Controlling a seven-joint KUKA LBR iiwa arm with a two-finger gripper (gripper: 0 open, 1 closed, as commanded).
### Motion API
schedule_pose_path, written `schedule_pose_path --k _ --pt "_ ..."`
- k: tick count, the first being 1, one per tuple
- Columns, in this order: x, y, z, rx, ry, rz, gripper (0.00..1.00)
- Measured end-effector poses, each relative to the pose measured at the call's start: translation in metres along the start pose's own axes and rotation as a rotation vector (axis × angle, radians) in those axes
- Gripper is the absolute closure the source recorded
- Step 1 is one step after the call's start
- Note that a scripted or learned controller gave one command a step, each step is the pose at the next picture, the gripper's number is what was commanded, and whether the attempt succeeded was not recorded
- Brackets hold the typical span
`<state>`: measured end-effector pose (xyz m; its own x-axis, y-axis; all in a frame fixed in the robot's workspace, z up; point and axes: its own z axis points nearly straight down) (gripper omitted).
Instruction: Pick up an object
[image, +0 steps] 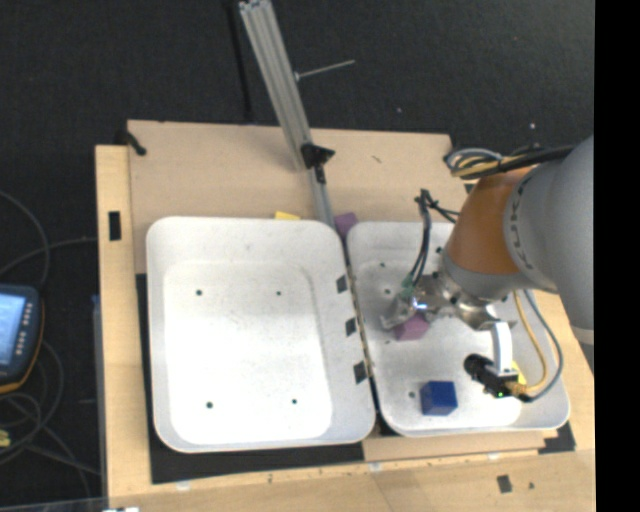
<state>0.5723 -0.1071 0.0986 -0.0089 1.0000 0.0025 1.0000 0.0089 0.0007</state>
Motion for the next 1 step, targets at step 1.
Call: schedule_pose_path --k 1 --pt "0.0886 0.0113 -0.1028 -0.009 0.000 -0.001 1.00"
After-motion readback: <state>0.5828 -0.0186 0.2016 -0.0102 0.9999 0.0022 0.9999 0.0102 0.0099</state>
